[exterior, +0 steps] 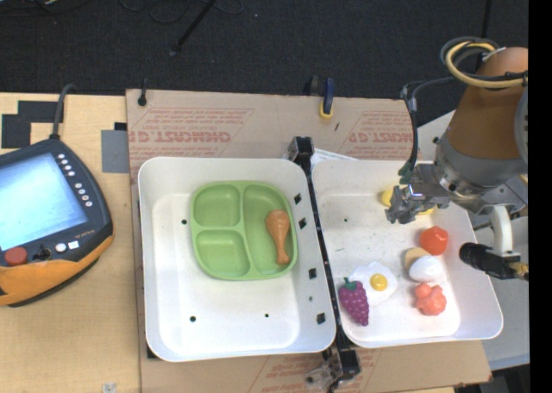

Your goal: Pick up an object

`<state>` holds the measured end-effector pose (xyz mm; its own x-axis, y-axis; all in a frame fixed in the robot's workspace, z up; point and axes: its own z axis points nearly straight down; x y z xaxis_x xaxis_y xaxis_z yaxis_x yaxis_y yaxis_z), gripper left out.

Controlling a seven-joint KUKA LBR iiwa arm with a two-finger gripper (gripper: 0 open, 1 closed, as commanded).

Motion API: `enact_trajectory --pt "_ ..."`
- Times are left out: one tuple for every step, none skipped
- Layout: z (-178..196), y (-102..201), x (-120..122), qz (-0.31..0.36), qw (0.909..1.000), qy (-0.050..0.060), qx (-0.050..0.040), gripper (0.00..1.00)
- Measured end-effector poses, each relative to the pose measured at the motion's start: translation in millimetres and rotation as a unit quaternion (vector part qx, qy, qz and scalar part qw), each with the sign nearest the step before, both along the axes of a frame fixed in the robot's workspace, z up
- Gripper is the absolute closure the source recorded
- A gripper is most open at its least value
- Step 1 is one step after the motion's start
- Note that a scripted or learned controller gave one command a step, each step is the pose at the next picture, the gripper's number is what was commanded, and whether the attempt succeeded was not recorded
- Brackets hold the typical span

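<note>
Nearest the camera, along the front of the right bin (483, 327), I've got a purple grape bunch (354, 301) sitting just left of a fried egg (378, 282), and to their right a knobbly red-orange toy (430, 298). Just behind that lies a white egg-shaped piece (425, 269) with a tan one touching its left side, and a red tomato-like piece (434, 240) right above them. Over in the left bin (164, 296), I see a green divided plate (240, 230) with a chicken drumstick (279, 234) lying in its right-hand compartment, bone end toward the camera. Further back in the right bin, my hand (404, 207) hangs low over the rear part, close to a small yellow item (387, 197) that is mostly hidden by it. I can't tell whether the hand is spread or closed, and I see nothing between its tips. Behind it, the arm (483, 124) rises on the right. Far left on the tabletop (69, 331) sits the control pendant (47, 215), screen lit.
</note>
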<state>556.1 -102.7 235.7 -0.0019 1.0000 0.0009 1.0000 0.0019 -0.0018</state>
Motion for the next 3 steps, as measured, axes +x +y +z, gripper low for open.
enact_trajectory --pt "-2.3 52.2 25.4 0.0 1.0 0.0 0.0 1.0" --pt "-1.5 92.0 39.0 0.0 1.0 0.0 -0.0002 1.0" --pt "4.2 142.6 55.5 0.0 1.0 0.0 0.0 1.0"
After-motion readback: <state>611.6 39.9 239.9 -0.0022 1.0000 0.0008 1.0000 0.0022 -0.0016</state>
